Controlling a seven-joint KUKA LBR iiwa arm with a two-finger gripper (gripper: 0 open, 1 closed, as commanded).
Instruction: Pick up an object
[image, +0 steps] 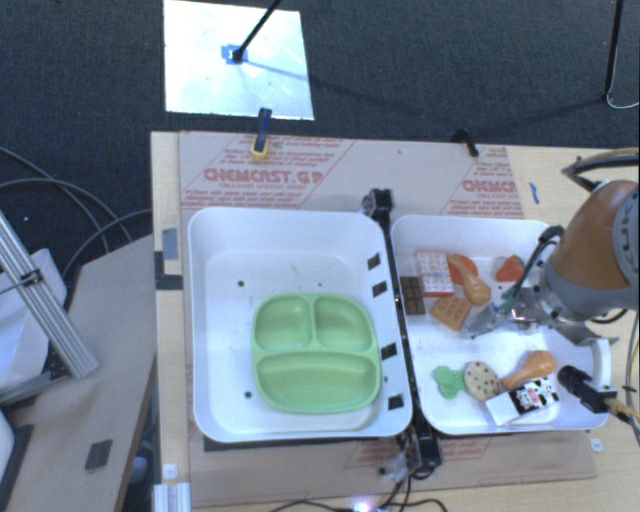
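Observation:
The right bin holds several toy foods. At its back lie a pink-and-white wafer, an orange bread roll and a red piece. A brown chocolate bar lies by the left wall, with a tan waffle beside it. Near the front are a green piece, a chip cookie, a drumstick and a white carton. My gripper is low over the bin's middle, just right of the waffle and below the roll. Nothing visibly hangs from it.
The left bin carries a green divided plate. The grey arm with its orange band comes in over the right bin's right wall. Black clips line the divider between the bins. Cardboard lies under both bins.

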